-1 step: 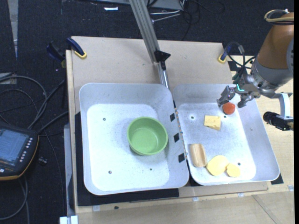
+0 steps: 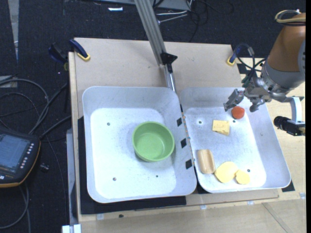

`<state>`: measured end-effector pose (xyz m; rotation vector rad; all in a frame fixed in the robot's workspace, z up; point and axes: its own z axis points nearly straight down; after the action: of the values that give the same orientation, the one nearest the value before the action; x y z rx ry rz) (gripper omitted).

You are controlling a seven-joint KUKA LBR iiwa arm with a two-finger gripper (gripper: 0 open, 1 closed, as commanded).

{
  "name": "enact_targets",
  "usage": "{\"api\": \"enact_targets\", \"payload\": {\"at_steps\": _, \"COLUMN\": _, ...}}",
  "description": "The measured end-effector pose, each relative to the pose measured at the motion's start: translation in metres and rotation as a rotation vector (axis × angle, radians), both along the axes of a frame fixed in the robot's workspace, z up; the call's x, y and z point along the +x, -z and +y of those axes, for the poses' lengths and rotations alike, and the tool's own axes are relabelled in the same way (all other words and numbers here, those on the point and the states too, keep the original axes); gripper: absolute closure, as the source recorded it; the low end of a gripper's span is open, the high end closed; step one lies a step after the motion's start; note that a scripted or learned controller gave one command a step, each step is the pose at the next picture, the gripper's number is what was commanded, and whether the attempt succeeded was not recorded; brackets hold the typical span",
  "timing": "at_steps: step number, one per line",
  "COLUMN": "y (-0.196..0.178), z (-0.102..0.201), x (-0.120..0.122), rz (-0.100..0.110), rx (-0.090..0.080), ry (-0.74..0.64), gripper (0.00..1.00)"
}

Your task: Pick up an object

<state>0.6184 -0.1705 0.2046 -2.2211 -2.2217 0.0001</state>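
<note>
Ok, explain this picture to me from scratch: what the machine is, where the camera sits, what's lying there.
A single camera fixed above looks down at a slant on a bench with two shallow white bins. The grey-and-orange robot arm reaches in from the right; its tool hangs spread open over the right bin, above a small red ball, gripping nothing. That bin also holds a yellow wedge, a tan roll and two yellow pieces. The left bin holds a green bowl.
</note>
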Motion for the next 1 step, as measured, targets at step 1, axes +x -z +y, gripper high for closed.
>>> {"api": "enact_targets", "payload": {"at_steps": 1, "y": 0.0432, "z": -0.0048, "x": -0.002, "rz": 0.002, "rx": 0.0, "ry": 0.0, "gripper": 0.0}}
